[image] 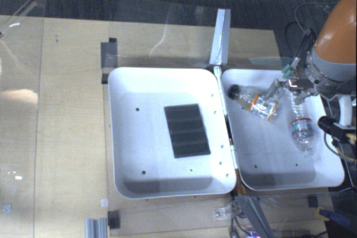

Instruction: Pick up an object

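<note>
- The tabletop point(56, 120) is light wood and carries two shallow white bins side by side.
- The left bin point(128, 97) holds one dark ribbed pad point(187, 130), flat near the middle of the floor and a little turned.
- The right bin point(262, 164) holds two clear plastic bottles.
- The first bottle point(251, 103) lies on its side in the far left part of the bin. Its dark cap points to the left bin, and it has an orange mark on the label.
- The second bottle point(303, 131) lies nearer the right wall, with a blue label. It is apart from the first bottle.
- The arm point(337, 36) comes in from the right, with the orange band above the grey wrist.
- The gripper point(285, 86) is low over the far part of the right bin, just beside the right end of the first bottle and above the second one.
- I cannot tell if the fingers are wide or narrow, because this part is small and blurred. I also cannot tell if they touch the first bottle.
- A clear panel point(167, 30) stands behind the bins, with a grey post point(220, 36) at the line between them.
</note>
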